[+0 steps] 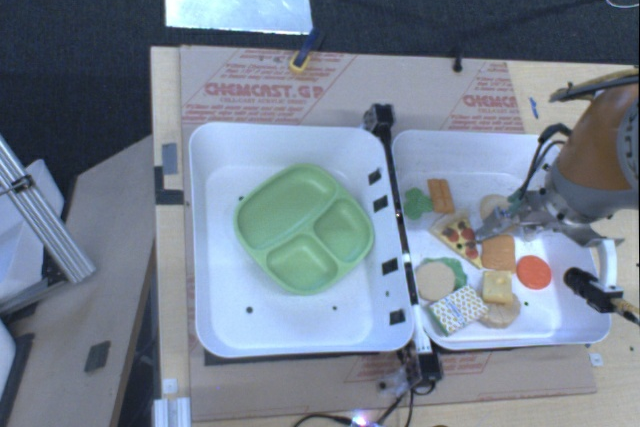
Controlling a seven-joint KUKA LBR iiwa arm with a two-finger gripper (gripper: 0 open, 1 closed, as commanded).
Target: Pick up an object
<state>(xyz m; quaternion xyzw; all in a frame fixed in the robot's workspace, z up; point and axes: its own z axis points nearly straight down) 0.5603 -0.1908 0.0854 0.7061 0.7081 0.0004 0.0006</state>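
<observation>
My claw [497, 227] is down in the right bin [560, 325], hanging over the pizza slice [456, 235], just beside the toast [498, 252]. Can't tell how wide it's set from up here. Stuff's packed tight around that slice, so I reckon I should drop straight down, centered, and avoid snagging the neighbours.

Toy food pieces [470, 265] lie clustered flat in the right bin [560, 320], a pizza slice [458, 235] among them
</observation>
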